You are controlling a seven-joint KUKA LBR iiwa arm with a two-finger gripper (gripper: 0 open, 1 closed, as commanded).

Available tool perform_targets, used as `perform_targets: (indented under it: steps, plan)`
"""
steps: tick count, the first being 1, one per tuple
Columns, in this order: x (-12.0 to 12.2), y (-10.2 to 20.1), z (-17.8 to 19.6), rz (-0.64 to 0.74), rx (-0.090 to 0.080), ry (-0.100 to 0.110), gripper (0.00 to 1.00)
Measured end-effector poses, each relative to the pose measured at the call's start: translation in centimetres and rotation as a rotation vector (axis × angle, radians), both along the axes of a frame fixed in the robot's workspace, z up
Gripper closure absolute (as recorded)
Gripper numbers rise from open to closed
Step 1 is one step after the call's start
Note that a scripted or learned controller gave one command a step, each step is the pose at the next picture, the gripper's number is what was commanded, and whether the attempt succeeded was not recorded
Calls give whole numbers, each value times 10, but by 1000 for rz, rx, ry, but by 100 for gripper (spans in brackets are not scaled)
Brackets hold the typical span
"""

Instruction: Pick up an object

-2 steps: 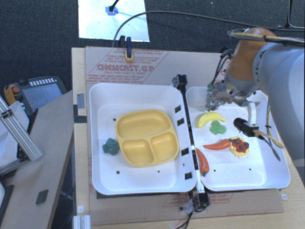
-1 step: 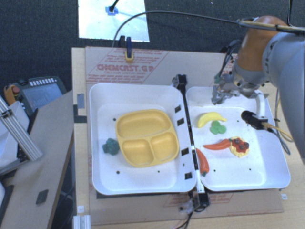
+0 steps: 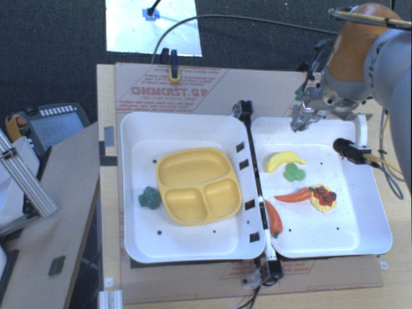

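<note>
My gripper hangs over the far edge of the right bin, above and behind the toys. Nothing shows between its fingers. In that bin lie a yellow banana, a green clover-shaped toy, a red chili pepper, a small pizza slice and a red-orange pepper by the left wall. The banana is the nearest toy, a short way in front of the gripper.
The left bin holds a yellow divided tray and a green broccoli toy beside it. A black divider strip runs between the bins. A teach pendant sits at the left.
</note>
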State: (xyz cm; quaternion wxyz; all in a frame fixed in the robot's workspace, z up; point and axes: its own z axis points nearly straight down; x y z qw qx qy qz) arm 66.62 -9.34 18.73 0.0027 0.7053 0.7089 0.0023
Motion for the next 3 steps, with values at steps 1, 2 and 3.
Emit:
perform_targets:
  steps: [1, 2, 3]
  plan:
    - [2, 0, 49, 1, 0, -1, 100]
    - [-15, 50, 58, 4, 2, 5, 100]
    - [-30, 94, 46, 3, 2, 8, 100]
